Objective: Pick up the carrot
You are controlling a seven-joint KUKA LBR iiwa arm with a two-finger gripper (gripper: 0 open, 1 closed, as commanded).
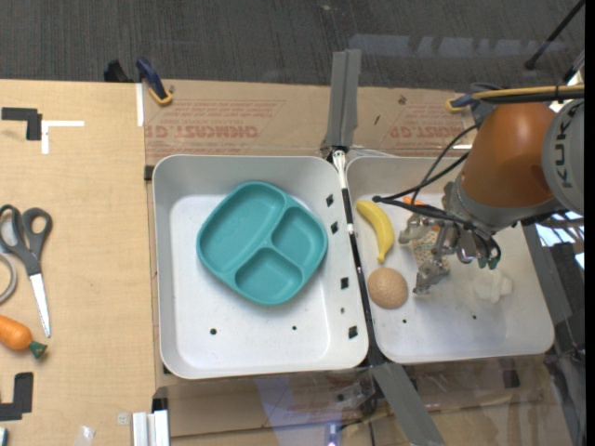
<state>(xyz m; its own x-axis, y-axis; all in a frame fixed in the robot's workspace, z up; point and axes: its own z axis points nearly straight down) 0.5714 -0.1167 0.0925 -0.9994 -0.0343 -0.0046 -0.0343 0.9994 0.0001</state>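
Arm [509,161] reached in from the right, wrist w/ orange band hanging over the right bin [521,337]; jaws pointed down near the bin's middle, low over the white floor; cables and wrist hardware cluttered them, so couldn't tell whether they were apart or together, and nothing was seen between them.

Carrot [13,334] lay far left of the jaws, well apart, out on the bare bench [84,249] beyond the left bin [186,342]; orange body w/ a small green end, partly cut off by the view's left edge; not in either bin.

Closer in: a round tan object [389,287] sat just left of the jaws, near but apart; banana [376,229] lay left and a bit farther back, upper end toward the divider betw. the bins; a whitish lump [493,286] lay to the jaws' right, near; a small orange sliver [415,203] showed behind the jaws under the cables, too hidden to identify.

Further left, a teal 3-compartment plate [262,242] lay in the left bin; scissors [28,249] lay on the bench just behind the carrot, approx. as far from the jaws.
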